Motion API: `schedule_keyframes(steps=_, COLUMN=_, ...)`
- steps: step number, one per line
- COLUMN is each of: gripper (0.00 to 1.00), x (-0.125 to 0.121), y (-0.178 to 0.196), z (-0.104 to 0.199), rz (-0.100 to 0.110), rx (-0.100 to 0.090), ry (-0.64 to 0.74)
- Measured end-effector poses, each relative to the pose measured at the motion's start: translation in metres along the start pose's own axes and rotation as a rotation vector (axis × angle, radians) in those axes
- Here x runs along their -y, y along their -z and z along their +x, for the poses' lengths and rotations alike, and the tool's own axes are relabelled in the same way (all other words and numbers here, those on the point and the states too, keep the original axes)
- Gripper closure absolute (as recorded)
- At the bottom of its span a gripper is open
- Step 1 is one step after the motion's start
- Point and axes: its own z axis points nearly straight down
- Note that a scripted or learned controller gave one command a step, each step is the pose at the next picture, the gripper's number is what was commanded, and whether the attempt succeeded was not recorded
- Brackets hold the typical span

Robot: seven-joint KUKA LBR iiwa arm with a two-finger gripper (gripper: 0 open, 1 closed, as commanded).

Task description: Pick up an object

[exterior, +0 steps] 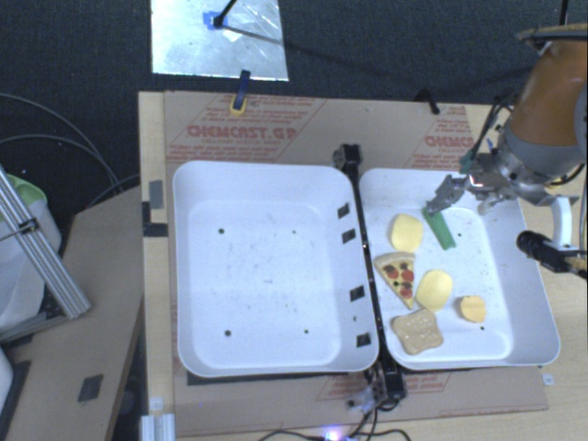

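Observation:
The right bin (528, 274) holds several toy foods: a green stick (439, 228), a yellow piece (407, 232), a pizza slice (397, 275), a second yellow piece (435, 289), a small orange-yellow piece (472, 309) and a tan toast slice (417, 331). My gripper (447, 195) hangs over the far part of the right bin, just above the green stick's upper end. Nothing shows between its fingers.
The left bin (266, 265) lies beside the right one, joined by a black clamp strip (360, 246). Both rest on a cardboard sheet (276, 127). A metal plate (219, 24) lies beyond the bench. An aluminium frame (37, 246) stands at the far left.

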Motion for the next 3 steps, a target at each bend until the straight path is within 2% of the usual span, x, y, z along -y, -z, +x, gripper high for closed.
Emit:
schedule_keyframes(steps=1, gripper=0.00, x=0.097, y=-0.133, z=-0.014, rz=0.017, rx=-0.004, ry=-0.007)
schedule_keyframes(steps=2, gripper=0.00, x=0.033, y=-0.137, z=-0.049, rz=-0.006, rx=0.003, ry=0.001)
schedule_keyframes(steps=3, gripper=0.00, x=0.093, y=-0.138, z=0.019, rz=0.006, rx=-0.004, ry=0.003)
